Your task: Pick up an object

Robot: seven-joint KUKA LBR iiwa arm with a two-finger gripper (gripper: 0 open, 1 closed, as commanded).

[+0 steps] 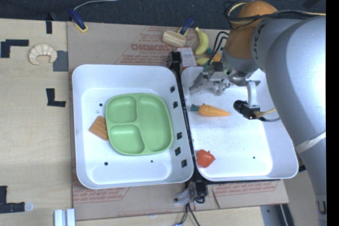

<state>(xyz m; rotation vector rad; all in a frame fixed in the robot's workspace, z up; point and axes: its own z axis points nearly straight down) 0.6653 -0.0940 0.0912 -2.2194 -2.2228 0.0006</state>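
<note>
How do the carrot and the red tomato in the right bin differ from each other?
The carrot is orange, long and tapered, with a green end; the tomato is red and roundish. The carrot lies near the middle of the right bin; the tomato sits against its left wall, near the front corner. Both look like toy food, lying free in one bin.

Plate [139,124] in left bin [85,82], carrot [213,110] in right bin [275,159]

Glossy green plastic divided plate [139,124]; smooth white plastic bins [85,129]; matt brown printed cardboard sheet [122,45]; shiny orange plastic carrot [214,110].
</note>
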